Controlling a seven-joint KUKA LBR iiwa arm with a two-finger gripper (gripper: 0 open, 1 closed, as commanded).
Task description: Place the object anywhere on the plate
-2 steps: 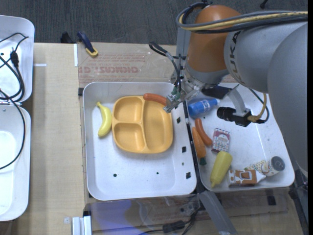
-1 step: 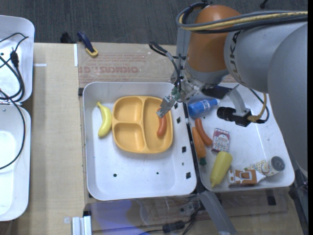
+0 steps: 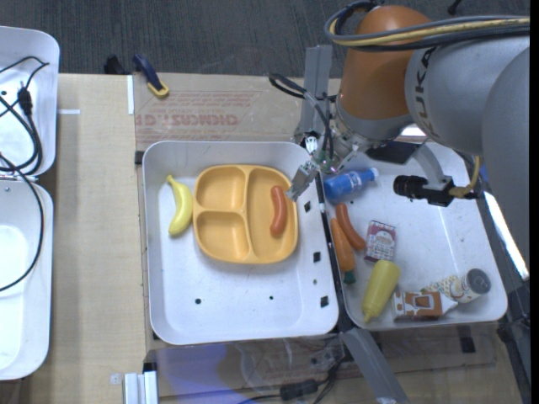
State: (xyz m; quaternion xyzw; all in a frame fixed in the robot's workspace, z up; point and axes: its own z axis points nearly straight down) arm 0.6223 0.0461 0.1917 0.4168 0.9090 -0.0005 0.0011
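Small reddish-orange sausage [image 3: 277, 209], lying lengthwise in the right compartment of the yellow plate [image 3: 221, 225]. Tool [image 3: 308, 175] just beside the plate's right rim, holding nothing; finger spread impossible to tell.

A robot lab: a bench [image 3: 93, 225] with white bins [image 3: 160, 251], toy food and loose cables [image 3: 21, 124].

grey kuka arm [image 3: 472, 66], bulbous orange band, black and yellow cables over it

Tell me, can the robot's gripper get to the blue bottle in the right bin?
Probably yes. The gripper sits right beside the blue bottle, which lies on its side in the right bin, with nothing on top. The carrots lie just below it, apart.
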